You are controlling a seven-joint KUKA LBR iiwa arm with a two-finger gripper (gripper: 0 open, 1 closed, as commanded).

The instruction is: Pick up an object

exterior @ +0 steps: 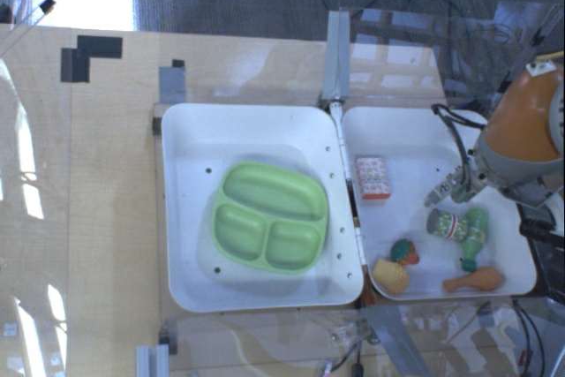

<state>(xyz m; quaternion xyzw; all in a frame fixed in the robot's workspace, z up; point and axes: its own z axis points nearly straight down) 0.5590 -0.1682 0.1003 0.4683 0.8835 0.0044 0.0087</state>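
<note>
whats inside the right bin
In the right bin: a small red and white box, a can, a green bottle, an orange drumstick-shaped toy, a yellow piece and a small red-green item. The arm covers its right edge.

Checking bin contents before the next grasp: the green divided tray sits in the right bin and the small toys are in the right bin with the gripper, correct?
Not quite. The camera view shows the green divided tray in the left bin, alone. The small toys are indeed in the right bin, with the gripper above them.
</note>
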